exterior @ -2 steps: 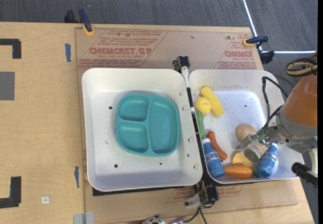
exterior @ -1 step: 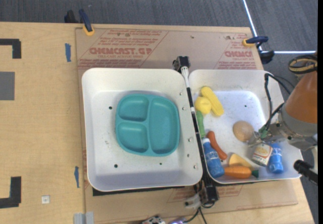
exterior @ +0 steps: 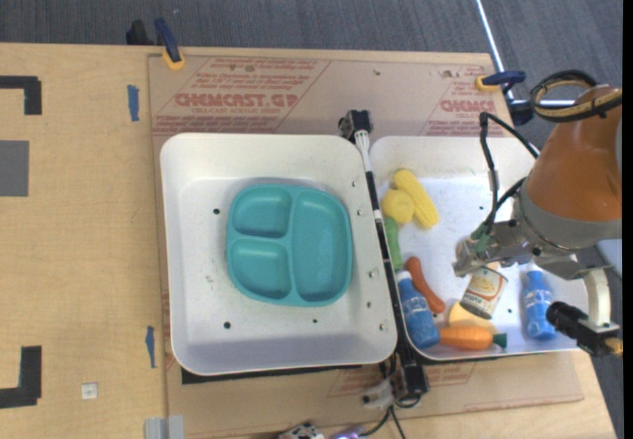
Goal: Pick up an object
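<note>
Claw (exterior: 482, 259), grip state unclear, hovers above a small upright-tilted bottle (exterior: 483, 292).

- The teal divided plate (exterior: 290, 243) looks like smooth matt plastic.
- Both white bins (exterior: 188, 229) have a faint plastic sheen.
- The bench top (exterior: 69, 259) is pale, matt wood.

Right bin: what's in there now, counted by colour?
Yellow: 3, the corn, the lemon-like piece, a wedge
Blue: 2, bottles
Orange: 2, the carrot and sausage
White-labelled: 1, a small jar
Green: 1, a stick
Total: 9
</note>
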You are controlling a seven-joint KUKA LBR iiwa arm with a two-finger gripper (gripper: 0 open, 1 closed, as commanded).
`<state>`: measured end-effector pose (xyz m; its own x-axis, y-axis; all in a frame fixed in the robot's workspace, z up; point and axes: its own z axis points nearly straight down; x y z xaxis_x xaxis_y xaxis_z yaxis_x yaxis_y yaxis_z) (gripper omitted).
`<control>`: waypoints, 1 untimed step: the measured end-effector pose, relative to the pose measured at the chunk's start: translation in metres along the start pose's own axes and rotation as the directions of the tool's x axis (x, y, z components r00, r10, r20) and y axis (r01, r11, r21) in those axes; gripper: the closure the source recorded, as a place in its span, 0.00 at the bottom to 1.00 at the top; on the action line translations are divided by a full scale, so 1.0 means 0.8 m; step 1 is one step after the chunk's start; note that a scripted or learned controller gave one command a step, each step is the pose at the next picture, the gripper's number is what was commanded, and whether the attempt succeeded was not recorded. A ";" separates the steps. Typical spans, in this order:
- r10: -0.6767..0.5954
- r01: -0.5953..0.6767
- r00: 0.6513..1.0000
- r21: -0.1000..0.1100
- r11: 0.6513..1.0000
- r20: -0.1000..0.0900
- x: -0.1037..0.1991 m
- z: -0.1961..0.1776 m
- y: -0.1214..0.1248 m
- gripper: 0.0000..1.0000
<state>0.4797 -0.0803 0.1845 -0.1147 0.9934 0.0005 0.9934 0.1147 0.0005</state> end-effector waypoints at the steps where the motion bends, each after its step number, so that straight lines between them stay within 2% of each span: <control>1: 0.001 -0.001 1.000 0.000 1.000 0.000 -0.001 0.000 0.000 0.00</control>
<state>0.4795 -0.0809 0.1845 -0.1135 0.9935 0.0001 0.9935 0.1135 0.0003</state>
